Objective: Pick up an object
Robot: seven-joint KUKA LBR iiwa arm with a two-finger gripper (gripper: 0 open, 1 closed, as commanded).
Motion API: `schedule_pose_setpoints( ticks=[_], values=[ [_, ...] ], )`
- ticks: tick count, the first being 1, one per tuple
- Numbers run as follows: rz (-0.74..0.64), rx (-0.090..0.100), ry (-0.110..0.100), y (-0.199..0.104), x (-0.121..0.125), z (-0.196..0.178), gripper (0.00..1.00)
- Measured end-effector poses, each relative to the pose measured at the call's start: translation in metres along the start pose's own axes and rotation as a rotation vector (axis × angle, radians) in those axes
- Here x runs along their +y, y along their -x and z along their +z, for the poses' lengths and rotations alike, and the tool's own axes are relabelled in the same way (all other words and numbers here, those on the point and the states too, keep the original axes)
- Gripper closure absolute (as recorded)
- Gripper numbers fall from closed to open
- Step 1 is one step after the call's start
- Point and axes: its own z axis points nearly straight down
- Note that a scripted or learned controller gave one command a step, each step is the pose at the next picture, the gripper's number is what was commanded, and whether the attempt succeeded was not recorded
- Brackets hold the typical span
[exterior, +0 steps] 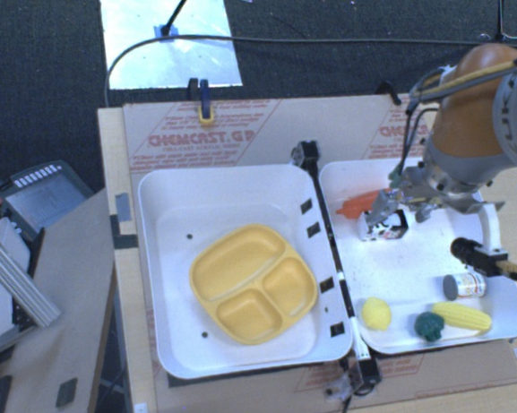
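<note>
far left, off the bench: a grey handheld pendant (44,200) with a screen, lying on a tan side table (63,290), and a ribbed aluminium extrusion (12,272) angled across that table's edge. behind the bench, a shiny metal sheet (172,40) on dark floor, with a cable looping from it. bench top is covered by a printed protective sheet (234,131); a yellow-and-blue clamp (204,102) sits on its far edge. left bin (164,200): holds one yellow three-compartment tray (253,282), lying flat, turned at a slant, roughly central and toward the near side. a black divider strip (327,240) runs between the two bins, which touch side by side. right bin (409,278): an orange carrot-like object (359,205) near the far left part; just beside it, on its right, the gripper (384,224) is down low over the bin floor with a small white-and-dark item directly at its tips; cannot tell whether the fingers are apart or together, nor whether anything sits between them. near edge of right bin, left to right: a yellow lemon (376,313), a green broccoli piece (429,325) touching a yellow corn cob (461,316), and behind the corn a small white bottle (466,284) on its side. grey arm with orange band (475,110) enters from the right above the bin.
</note>
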Motion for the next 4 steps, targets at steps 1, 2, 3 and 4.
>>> schedule_pose_setpoints(
  ticks=[1, 2, 3, 4],
  values=[
    [-0.002, -0.001, 0.014, 0.000, 0.003, -0.007, 0.00],
    [0.000, 0.000, 0.011, 0.003, -0.002, 0.037, 0.00],
    [0.000, 0.001, 0.009, -0.002, -0.012, 0.089, 0.00],
    [0.000, -0.001, 0.013, -0.002, -0.011, 0.101, 0.00]
  ],
)
